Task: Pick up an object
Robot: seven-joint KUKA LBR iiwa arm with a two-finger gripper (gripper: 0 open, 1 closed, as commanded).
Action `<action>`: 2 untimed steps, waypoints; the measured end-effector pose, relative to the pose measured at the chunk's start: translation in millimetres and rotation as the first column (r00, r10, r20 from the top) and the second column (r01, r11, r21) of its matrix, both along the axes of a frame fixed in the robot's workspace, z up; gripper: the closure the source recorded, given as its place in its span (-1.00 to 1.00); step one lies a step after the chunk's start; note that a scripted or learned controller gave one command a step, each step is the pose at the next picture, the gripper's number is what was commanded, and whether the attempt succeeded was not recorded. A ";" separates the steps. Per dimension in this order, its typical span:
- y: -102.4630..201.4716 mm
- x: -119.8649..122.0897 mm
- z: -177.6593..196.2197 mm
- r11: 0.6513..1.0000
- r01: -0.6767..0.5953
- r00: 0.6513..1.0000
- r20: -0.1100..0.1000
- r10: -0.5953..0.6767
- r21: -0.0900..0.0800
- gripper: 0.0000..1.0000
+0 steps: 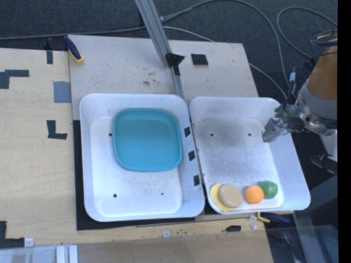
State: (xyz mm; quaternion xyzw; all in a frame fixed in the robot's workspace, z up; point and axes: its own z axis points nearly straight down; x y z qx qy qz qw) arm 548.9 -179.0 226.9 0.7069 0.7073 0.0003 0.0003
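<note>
Left bin (93, 147): holds a blue square plate (147, 139), lying flat.
Right bin (241, 147): tan disc (230, 195), orange ball (254, 194) and green ball (269, 189) in a row along its near edge.
Tool (272, 129): over the right bin's right rim, well apart from the row.
Worktop (33, 147): pale wood with dark tape marks.

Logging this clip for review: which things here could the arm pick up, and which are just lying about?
Part of the job:
- gripper, at the right bin's right edge
- tan disc, orange ball, green ball, at that bin's near edge
- blue plate, in the left bin

Lying about:
- metal bar
- cables
- clamp
</note>
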 end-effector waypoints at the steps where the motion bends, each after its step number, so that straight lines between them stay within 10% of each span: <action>1: 46.6 25.0 -0.2 1.000 -0.004 1.000 -0.001 0.004 0.001 1.00; 2: 90.2 34.9 -6.7 1.000 -0.003 1.000 -0.002 0.003 0.001 1.00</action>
